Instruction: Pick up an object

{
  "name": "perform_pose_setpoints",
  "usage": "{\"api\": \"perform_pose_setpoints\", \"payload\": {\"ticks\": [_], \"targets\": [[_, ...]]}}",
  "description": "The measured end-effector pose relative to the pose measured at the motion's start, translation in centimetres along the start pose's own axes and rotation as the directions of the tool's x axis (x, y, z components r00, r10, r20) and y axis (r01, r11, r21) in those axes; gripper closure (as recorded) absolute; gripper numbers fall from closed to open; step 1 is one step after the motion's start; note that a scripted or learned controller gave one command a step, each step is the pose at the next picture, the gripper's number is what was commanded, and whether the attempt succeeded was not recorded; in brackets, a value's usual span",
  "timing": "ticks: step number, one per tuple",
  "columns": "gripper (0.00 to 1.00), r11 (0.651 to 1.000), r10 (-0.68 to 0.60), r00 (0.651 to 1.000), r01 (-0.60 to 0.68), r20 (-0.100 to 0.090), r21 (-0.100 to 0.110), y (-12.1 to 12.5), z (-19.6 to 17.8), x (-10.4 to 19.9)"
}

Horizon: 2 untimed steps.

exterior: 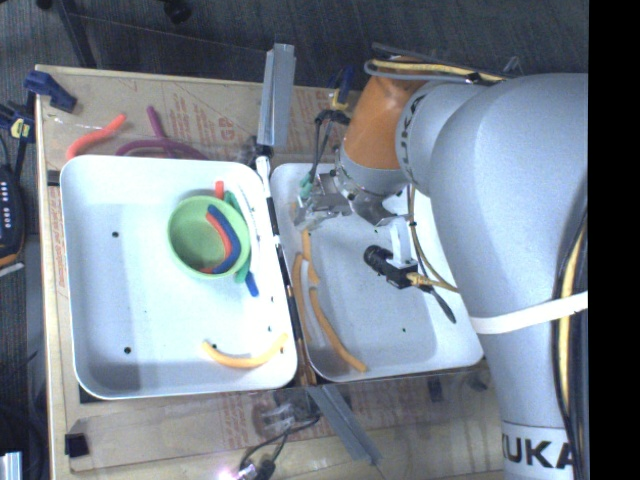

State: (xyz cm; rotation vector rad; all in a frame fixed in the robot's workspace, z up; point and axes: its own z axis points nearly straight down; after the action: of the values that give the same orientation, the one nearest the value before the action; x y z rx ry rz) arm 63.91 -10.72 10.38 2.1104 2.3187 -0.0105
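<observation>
At the upper left of the frame an orange tube and a purple tube lie on the bare worktop, outside both bins, so they seem out of play. The left bin fills the left half; a green bowl sits upright near its middle, with a red curved piece and a blue curved piece resting inside it, kept together by its wall. A short blue piece lies just beside the bowl's lower right rim; a yellow tube lies bent along the bin's lower edge, loose and well apart from the bowl.

To the right of the divide is the right bin; orange-yellow strips lie along its left wall, running from the upper corner down towards the lower edge, flat on the floor and close against the side, which I judge makes them awkward to get under.

The pincer is low in the upper left corner of the right bin, at the top end of those strips; they are the likeliest thing to be picked up, and they lie on the bin floor. Whether the pincer is released or clenched I cannot tell, nor whether it touches a strip; nothing shows clearly as grasped. The grey arm takes up the right of the frame, bent down from above to reach that corner.
</observation>
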Motion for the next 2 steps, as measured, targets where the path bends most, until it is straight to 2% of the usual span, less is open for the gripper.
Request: {"api": "perform_pose_setpoints", "payload": {"ticks": [1,2], "targets": [[0.00,1.000,0.002,1.000,-0.002,0.004,0.000,0.0,-0.1,-0.2],[1.00,1.000,-0.002,1.000,0.002,0.003,0.000,0.0,-1.1,-0.1]]}}
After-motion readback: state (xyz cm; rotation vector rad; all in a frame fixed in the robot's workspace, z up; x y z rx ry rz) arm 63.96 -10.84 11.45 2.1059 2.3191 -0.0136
